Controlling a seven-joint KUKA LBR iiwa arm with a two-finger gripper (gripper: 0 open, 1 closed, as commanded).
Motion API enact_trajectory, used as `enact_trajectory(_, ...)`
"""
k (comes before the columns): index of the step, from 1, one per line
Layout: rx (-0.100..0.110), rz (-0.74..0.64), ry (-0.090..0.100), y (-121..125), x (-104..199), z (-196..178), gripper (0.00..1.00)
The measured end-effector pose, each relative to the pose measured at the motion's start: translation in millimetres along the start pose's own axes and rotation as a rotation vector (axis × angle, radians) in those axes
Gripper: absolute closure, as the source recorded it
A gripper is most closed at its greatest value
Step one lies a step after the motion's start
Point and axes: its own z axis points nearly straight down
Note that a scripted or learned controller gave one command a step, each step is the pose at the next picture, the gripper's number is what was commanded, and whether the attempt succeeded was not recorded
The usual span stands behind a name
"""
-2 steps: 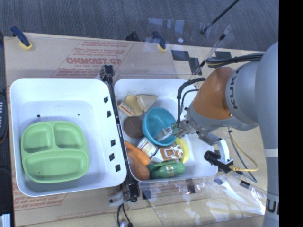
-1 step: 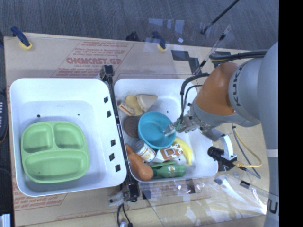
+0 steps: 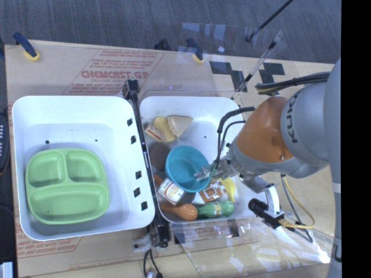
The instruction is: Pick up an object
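My gripper [image 3: 207, 173] reaches in from the right and is low in the right bin [image 3: 191, 104], at the right rim of a blue bowl [image 3: 184, 167]. The bowl lies tilted in the bin's middle. Around it lie a pale yellow wedge and a yellow piece [image 3: 169, 126] at the back, a grey object [image 3: 157, 154] on the left, a small labelled can [image 3: 171, 192], an orange carrot-like piece [image 3: 181, 212], a green bottle [image 3: 215, 209] and a yellow item [image 3: 230, 188] at the front. The orange wrist band [image 3: 264, 136] hangs over the bin's right side.
The left bin [image 3: 69, 112] holds a green divided plate [image 3: 66, 184] at its front left. A black divider with clips [image 3: 139, 155] runs between the bins. Cables [image 3: 290, 213] trail off the arm at the front right.
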Motion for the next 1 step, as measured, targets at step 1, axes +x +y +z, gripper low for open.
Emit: enact_trajectory(1, 0.039, 0.123, 0.015, 10.6, -47.6, -134.3, 1.00)
